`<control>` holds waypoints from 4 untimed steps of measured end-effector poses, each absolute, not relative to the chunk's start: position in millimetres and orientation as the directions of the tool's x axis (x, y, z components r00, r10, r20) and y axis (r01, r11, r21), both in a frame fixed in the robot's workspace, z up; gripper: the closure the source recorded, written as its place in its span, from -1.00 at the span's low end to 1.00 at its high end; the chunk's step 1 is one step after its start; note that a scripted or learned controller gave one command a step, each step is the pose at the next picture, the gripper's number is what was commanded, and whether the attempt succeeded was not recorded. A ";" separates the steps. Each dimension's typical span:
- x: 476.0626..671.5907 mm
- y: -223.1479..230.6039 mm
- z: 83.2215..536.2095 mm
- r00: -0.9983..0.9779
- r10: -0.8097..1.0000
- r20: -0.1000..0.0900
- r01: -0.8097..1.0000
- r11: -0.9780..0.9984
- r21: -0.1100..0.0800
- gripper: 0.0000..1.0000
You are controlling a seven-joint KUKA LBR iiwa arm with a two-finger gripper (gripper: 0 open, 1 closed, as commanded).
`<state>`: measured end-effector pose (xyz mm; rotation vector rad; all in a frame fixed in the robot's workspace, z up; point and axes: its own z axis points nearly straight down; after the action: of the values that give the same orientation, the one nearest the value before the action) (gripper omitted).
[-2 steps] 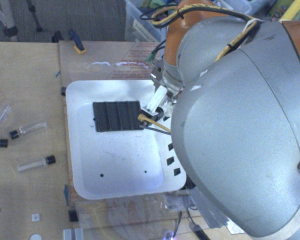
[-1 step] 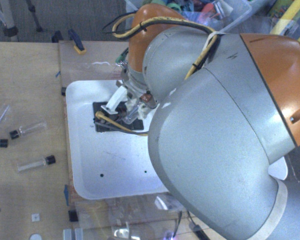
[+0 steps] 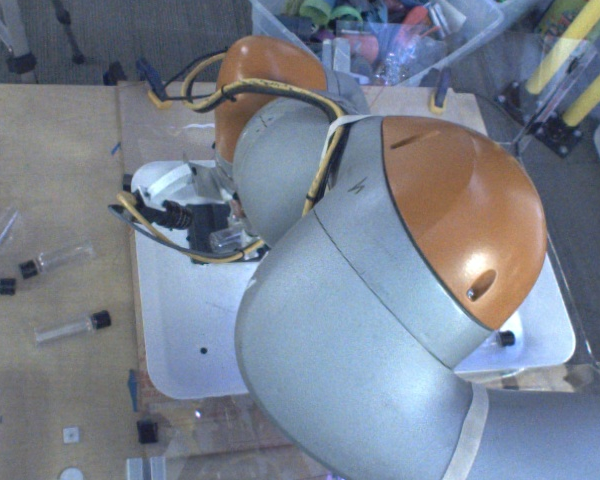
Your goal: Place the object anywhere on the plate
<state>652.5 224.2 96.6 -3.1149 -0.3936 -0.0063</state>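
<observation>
The grey and orange arm (image 3: 380, 268) covers most of both bins. Its wrist reaches left, and my gripper (image 3: 202, 220), with black and yellow cables looped around it, hangs over the far end of the left bin (image 3: 175, 338). Just beyond the gripper on its left, part of a white plate (image 3: 158, 181) shows at the bin's far left corner. The arm hides the rest of the plate and whatever lies under the gripper. I cannot make out any object held by it. A tiny dark speck (image 3: 203, 349) sits on the left bin's floor.
A corner of the right bin (image 3: 545, 343) shows past the arm, with a small black item (image 3: 506, 339) on it. Clear vials with black caps (image 3: 72, 326) lie on the wooden bench at left. A tub of colourful toys (image 3: 380, 13) stands behind the bins.
</observation>
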 end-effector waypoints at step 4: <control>665.7 225.7 148.1 0.042 0.999 -0.002 0.999 -0.042 -0.001 1.00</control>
<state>665.7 225.7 148.1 -2.2675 -2.1750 0.0028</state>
